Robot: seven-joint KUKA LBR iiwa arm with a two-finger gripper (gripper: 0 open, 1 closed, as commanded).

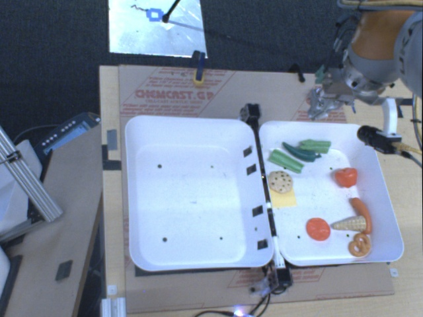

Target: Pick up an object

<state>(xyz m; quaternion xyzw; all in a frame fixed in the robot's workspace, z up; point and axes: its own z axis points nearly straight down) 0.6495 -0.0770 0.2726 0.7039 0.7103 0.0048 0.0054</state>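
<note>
We've got the gripper hanging just past the far rim of the right bin, and honestly we can't tell its state; the green pods lie in that bin just below it, cookie and tomato further toward us.

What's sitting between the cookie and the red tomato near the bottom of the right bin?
In the camera view, the yellow cheese slice lies between the cookie and the tomato, touching the cookie's lower edge.
</note>
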